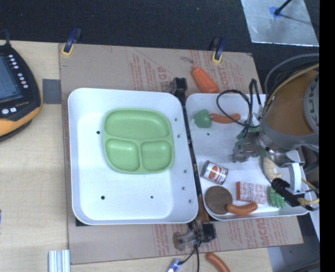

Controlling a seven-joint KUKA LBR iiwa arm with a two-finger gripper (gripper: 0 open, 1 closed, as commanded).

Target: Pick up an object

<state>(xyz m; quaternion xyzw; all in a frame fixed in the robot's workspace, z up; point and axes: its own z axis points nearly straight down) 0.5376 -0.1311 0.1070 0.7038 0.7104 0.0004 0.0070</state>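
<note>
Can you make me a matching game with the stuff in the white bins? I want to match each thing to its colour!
Things:
1. divided plate
2. can
3. round cookie
4. sausage

Colours:
A. dark brown
B. light green
C. orange-red
D. red and white

Pairs: 1-B, 2-D, 3-A, 4-C

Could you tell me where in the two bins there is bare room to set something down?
The left bin has bare floor around the green plate, widest below it. In the right bin, the can, brown disc, sausage and gripper crowd the floor.
</note>
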